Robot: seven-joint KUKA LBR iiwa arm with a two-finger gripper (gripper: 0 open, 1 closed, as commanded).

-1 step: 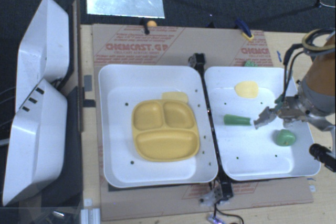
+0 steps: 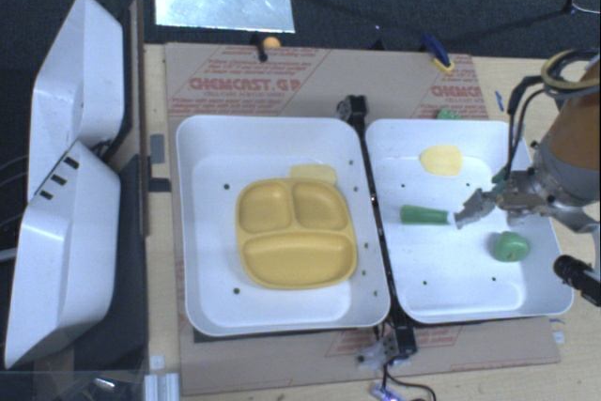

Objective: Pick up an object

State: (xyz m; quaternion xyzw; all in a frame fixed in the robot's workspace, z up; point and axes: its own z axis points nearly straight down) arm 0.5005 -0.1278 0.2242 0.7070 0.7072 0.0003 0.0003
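The right bin (image 2: 470,300) holds three small objects: a pale yellow round piece (image 2: 440,160) near its back, a green cylinder (image 2: 423,215) lying flat in the middle, and a green rounded object (image 2: 510,246) toward the right. My gripper (image 2: 472,209) hangs low over this bin, reaching in from the right. Its tip is just right of the green cylinder's end and up-left of the green rounded object. I see nothing held in it.
The left bin (image 2: 211,296) contains a yellow divided tray (image 2: 296,232) with a pale yellow slab (image 2: 313,173) behind it. The grey and orange arm (image 2: 575,146) covers the right bin's right side. A small green item (image 2: 447,115) lies on the cardboard behind the right bin.
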